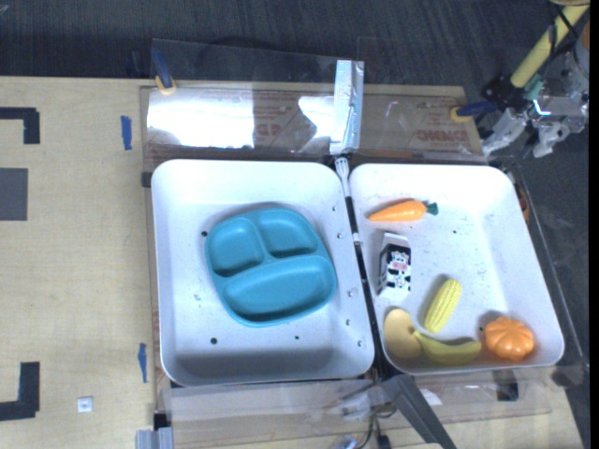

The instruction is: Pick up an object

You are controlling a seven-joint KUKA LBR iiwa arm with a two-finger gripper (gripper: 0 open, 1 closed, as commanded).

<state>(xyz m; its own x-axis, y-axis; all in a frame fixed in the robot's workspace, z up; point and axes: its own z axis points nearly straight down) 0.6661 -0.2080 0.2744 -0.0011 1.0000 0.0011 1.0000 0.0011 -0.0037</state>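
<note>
Since the task names no particular thing, any of the pieces in the right bin (496,187) will do: a carrot (401,211), a small black-and-white carton (396,266), a corn cob (443,302), a banana (432,341) and a little pumpkin (509,339). All lie well below and mostly to the left of the tool (532,131), which hangs outside the bin beyond its far right corner, over the bench (65,251). Whether it is spread or closed I cannot tell, and nothing shows in its grasp.

They look like toy food, so probably light, hollow and fairly stiff, with smooth skins that may slip. The carrot lies alone nearest the tool, crosswise in the bin; pinching its thick middle across the short axis looks the safest grip. The corn cob is likewise free on most sides and its ribbed surface should hold better. The carton has flat faces but sits close to the bin's left wall. The banana curves around the corn's lower end and nearly meets the pumpkin, which is round and liable to squirt out.

The left bin (178,279), farthest from the tool, carries a blue divided plate (270,264).
</note>
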